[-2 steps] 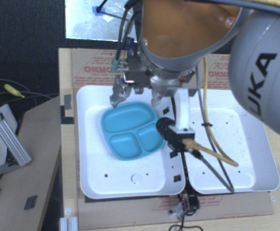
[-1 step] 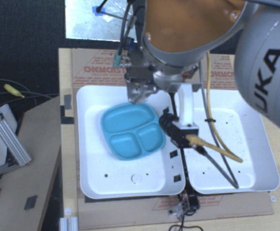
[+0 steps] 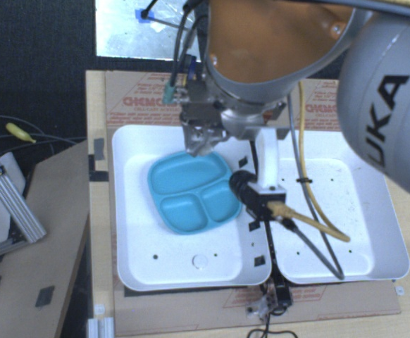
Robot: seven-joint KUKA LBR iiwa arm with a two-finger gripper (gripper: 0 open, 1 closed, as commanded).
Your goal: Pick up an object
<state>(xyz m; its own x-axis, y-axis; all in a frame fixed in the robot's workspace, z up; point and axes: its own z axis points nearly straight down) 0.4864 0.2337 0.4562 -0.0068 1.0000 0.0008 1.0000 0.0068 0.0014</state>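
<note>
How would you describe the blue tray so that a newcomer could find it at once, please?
Look at the left white bin of the two on the bench. The blue tray lies in its upper half, just below the gripper. It is the bin's one coloured item, split into three compartments.

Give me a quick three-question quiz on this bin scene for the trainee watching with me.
1. True or false: the blue divided plate lies in the right bin.
2. Multiple choice: the gripper is seen at which part of the plate? A) its far rim B) its near rim C) well away from it, over the other bin
3. Short answer: how many compartments does the plate have?

Key:
1. False. It lies in the left bin; the right bin holds no plate.
2. A. The gripper is at the plate's far rim, toward the top of the camera view.
3. Three: one long one at the far side and two smaller ones nearer the camera.
</note>
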